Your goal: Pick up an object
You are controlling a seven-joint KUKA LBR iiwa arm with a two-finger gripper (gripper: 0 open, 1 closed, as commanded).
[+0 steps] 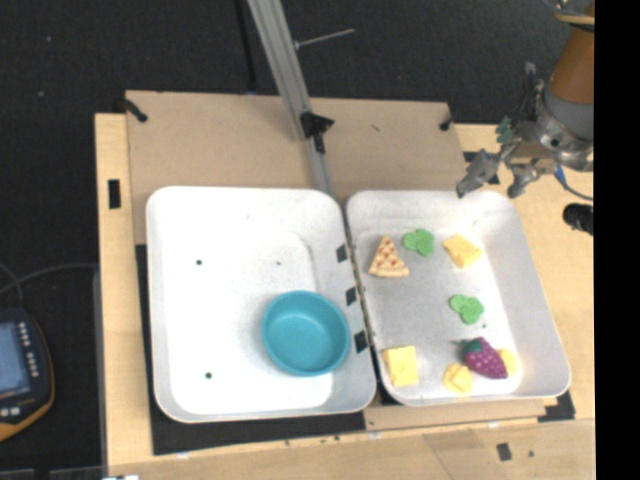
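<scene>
One fixed camera looks down at a slant from well above the desk (420, 448), taking in both bins (180, 218); the arm (575, 68) enters at two o'clock.

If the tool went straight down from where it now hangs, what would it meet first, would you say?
Probably the far right rim of the right-hand white bin, or the bare floor just inside it; the tool hangs above that corner, though depth is unclear.

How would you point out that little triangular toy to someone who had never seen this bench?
Find the right-hand white bin. Near its upper left, beside the divider, lies the pizza slice: the one triangular piece, orange crust with red dots, unlike the green pieces and plain yellow blocks nearby.
</scene>
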